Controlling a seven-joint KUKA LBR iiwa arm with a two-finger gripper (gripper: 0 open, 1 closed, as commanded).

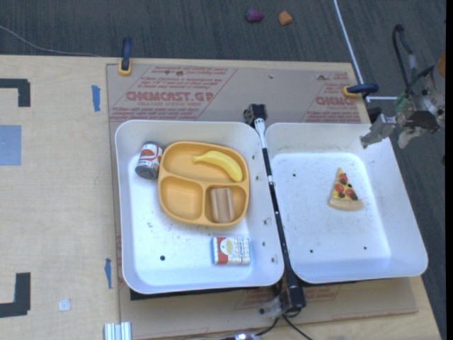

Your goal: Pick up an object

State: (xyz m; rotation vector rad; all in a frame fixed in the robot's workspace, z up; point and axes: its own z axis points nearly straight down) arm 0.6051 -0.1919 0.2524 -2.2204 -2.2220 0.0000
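Light wood table (56,211), brown printed board (180,94) clamped on top. Two white bins sit on board: left bin (131,261) right beside right bin (403,253), rims touching. Blue tape bits (95,98) on table left of board.

two white bins (134,261) (396,261), one yellow tray (170,197), one banana (221,163), one can (148,161), one carton (231,250), one hot dog (221,205), one pizza slice (345,190).

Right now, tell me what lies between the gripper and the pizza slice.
In the camera view, only bare speckled floor and rim of the right white bin lie between the two-finger gripper and the triangular toy pizza slice.
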